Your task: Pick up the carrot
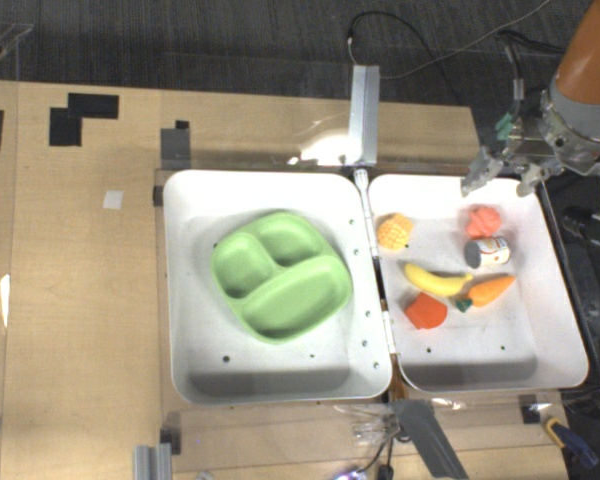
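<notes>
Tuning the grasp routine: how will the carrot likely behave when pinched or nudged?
The carrot looks like a smooth moulded toy, so probably stiff and light. Its tapered, rounded body may slip or roll. Its leafy end meets the banana, so a nudge may shift both.

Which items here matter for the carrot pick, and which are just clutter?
Job:
carrot, in the right bin, touching the banana's tip
gripper, above the bin's far edge, holding nothing

Lying about:
banana
red piece
small can
pink piece
yellow corn-like piece
green divided plate in the left bin
</notes>
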Robot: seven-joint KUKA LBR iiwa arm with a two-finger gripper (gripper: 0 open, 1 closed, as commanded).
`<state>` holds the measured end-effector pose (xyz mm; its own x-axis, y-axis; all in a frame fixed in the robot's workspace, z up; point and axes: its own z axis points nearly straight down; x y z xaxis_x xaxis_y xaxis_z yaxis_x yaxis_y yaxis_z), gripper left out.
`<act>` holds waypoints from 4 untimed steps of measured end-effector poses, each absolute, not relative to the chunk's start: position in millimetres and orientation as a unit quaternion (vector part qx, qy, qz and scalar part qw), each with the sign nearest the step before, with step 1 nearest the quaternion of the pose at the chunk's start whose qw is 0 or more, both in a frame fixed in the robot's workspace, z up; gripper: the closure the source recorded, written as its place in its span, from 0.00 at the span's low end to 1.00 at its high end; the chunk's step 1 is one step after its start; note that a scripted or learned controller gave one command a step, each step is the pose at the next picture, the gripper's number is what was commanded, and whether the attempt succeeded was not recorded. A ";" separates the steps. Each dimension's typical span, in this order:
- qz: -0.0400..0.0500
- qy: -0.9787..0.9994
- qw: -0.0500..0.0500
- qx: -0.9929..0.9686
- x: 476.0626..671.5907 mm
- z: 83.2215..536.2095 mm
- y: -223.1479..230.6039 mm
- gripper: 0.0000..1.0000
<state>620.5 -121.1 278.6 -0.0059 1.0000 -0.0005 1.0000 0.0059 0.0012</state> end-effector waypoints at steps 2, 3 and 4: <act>0.001 0.783 0.002 0.622 549.9 100.9 -190.1 0.00; 0.003 0.783 0.005 0.622 552.4 111.8 -189.9 1.00; 0.003 0.783 0.005 0.622 552.3 111.8 -190.0 0.00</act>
